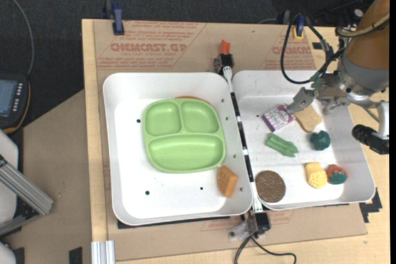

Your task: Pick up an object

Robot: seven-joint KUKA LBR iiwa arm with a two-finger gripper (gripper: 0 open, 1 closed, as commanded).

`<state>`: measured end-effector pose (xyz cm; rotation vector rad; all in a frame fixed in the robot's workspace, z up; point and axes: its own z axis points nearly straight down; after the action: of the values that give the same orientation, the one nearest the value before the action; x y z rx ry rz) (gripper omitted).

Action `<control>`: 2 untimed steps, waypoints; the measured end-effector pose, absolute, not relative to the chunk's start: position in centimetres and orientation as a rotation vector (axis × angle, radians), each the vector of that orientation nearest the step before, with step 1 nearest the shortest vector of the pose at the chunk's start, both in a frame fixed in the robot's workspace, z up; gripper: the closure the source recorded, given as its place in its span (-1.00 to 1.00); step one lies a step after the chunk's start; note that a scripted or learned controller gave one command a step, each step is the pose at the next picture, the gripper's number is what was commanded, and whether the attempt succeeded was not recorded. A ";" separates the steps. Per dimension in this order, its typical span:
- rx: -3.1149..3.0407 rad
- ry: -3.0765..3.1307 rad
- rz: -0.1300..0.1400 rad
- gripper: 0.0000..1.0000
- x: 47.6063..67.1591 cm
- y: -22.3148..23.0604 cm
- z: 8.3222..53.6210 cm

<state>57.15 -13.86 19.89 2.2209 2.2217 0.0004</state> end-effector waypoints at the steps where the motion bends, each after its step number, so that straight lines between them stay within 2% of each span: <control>1: 2.229 2.218 -0.006 -1.00 55.6 -19.7 15.6; 2: 2.226 2.225 -0.002 -1.00 55.8 -21.2 8.0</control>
<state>55.77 -21.22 8.05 2.2261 2.2247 -0.0021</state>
